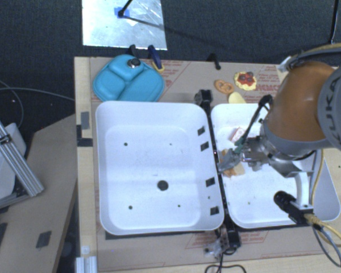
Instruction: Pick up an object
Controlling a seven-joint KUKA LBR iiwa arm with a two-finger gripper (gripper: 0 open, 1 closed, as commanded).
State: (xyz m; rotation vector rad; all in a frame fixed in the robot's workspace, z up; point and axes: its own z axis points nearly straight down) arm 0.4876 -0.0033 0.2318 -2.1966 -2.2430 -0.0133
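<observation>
My gripper (229,160) is low in the right bin (261,209), close to that bin's left wall. A small tan and brown object (234,170) lies right under and beside it, partly covered by the gripper. A pink and white object (237,133) lies farther back in the same bin, apart from the gripper. A pale yellow object (236,98) sits at the bin's far rim. The left bin (119,129) holds one small dark round thing (162,185) near its middle. The orange wrist band (298,110) hides the right bin's right part.
A blue lidded tray (128,81) lies on the bench behind the left bin. A tan biscuit-like piece (223,86) and a red and yellow piece (245,80) lie behind the right bin. A black cable fitting (288,205) juts over the right bin's front.
</observation>
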